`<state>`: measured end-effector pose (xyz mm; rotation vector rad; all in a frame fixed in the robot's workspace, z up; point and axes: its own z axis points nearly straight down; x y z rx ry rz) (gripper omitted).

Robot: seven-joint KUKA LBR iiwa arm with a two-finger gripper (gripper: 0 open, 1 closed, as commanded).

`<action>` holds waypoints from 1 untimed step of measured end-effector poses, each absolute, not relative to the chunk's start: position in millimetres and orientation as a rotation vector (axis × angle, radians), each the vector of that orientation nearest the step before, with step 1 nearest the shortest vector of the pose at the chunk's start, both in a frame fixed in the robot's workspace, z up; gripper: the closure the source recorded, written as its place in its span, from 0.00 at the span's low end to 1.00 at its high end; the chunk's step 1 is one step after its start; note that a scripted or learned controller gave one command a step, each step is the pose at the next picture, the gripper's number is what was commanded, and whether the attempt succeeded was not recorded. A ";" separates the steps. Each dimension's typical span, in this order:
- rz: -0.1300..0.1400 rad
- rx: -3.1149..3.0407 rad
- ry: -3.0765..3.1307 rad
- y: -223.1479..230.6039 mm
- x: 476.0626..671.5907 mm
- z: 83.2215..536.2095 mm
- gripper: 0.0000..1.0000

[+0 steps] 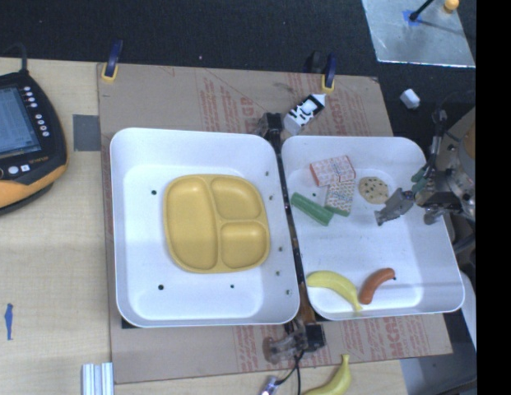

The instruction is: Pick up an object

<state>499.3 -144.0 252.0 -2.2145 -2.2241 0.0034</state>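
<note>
gripper (pixel 401 203) low at the right side of the right bin (pixel 432 257), near the cookie (pixel 371 188); finger state impossible to tell. in that bin: patterned boxes (pixel 333 179), print unreadable, green block (pixel 312 209), banana (pixel 335 286), sausage (pixel 376 285). left bin (pixel 132 220) with a yellow divided tray (pixel 216 221). faint red lettering on the cardboard (pixel 222 97), illegible.

A robotics lab: teach pendant (pixel 20 138) on bench, clamped cardboard (pixel 239 89) under white bins (pixel 123 220).
</note>
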 end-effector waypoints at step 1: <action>0.006 -2.211 -2.226 -74.3 525.1 195.1 0.00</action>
